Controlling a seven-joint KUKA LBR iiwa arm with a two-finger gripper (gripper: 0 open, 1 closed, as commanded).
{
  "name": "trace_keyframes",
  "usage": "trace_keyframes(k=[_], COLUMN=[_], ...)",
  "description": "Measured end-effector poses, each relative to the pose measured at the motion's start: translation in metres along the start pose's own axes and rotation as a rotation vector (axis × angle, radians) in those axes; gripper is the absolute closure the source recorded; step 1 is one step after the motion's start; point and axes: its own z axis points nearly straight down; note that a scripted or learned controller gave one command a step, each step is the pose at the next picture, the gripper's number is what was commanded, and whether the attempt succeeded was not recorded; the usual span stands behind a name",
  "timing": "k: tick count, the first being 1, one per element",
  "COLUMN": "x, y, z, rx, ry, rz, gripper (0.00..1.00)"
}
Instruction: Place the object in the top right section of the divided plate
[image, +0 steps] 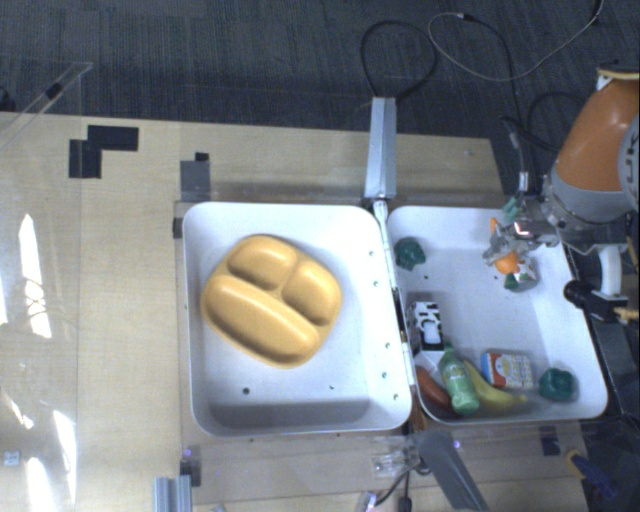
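The yellow divided plate (272, 298) lies in the left bin (230, 405), with one long section along its lower left and two smaller sections toward the upper right. My gripper (514, 240) hangs over the far right part of the right bin (560, 310). A small orange and green object (511, 267) sits directly under the gripper tip; whether it is gripped or resting on the bin floor cannot be made out. The gripper is well to the right of the plate, with the divider between the bins in between.
The right bin also holds a dark green lump (409, 252), a black and white box (427, 323), a green bottle (458, 381), a banana (492, 393), a small carton (509, 369) and another green lump (557, 383). A metal post (381, 150) stands behind the bins.
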Motion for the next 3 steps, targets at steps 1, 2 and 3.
trace_keyframes(k=[1,2,3], x=[0.101,0.186,0.279], y=[-0.015,-0.006,-0.037], z=[-0.001,-0.069,-0.017], rx=[0.001,0.000,0.003], ry=[0.002,0.001,0.001], rz=[-0.035,0.135,-0.071], gripper=[1.00,1.00,1.00])
